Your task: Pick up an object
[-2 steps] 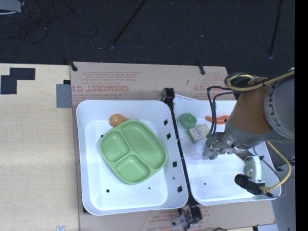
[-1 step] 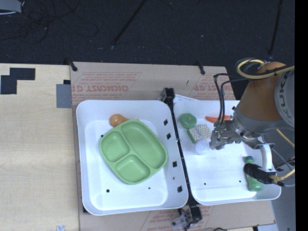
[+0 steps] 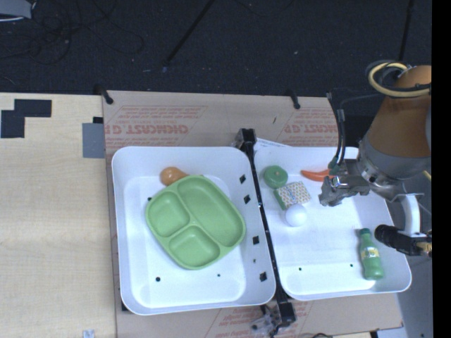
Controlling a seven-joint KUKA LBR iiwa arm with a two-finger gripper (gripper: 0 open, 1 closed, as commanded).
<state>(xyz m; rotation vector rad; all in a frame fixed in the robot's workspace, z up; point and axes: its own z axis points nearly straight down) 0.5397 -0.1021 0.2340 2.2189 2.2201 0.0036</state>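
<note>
Bench [image 3: 49, 217] is pale wood-grain board, flat, with brown printed cardboard [image 3: 176, 122] under two shallow white plastic bins, glossy, rounded corners, split by a black divider strip [image 3: 255, 213] with clips. Left bin [image 3: 134, 280] holds a light green sectioned plate [image 3: 195, 220], smooth moulded plastic, rounded-rectangle outline, three compartments, sitting at a slant near the bin's middle; an orange rounded object [image 3: 171, 175] touches the plate's upper-left rim, partly tucked behind it. Right bin [image 3: 324, 273] has the arm [image 3: 402, 129] over its upper right: bulky grey body, wide orange band, dark cable looped at the wrist. Gripper [image 3: 331, 192] hangs low over the bin's upper middle, metallic grey; its tips are blurred against the white floor, so how far apart they are cannot be told, and nothing can be seen caught in them. Pickable items in the right bin, big to small: green bottle [image 3: 369, 254], shiny plastic, yellow label, lying lengthways near the right wall, well apart from the gripper; patterned block [image 3: 292, 194], speckled multicolour surface, boxy, left of the gripper; dark green round lid-like disc [image 3: 275, 176] just above that block, touching or nearly so; white ball [image 3: 296, 216], smooth, just below the block; orange carrot-shaped piece [image 3: 315, 175], thin and tapered, just up-left of the gripper, contact unclear. Dark floor [image 3: 211, 34] with cables behind the bench.
</note>
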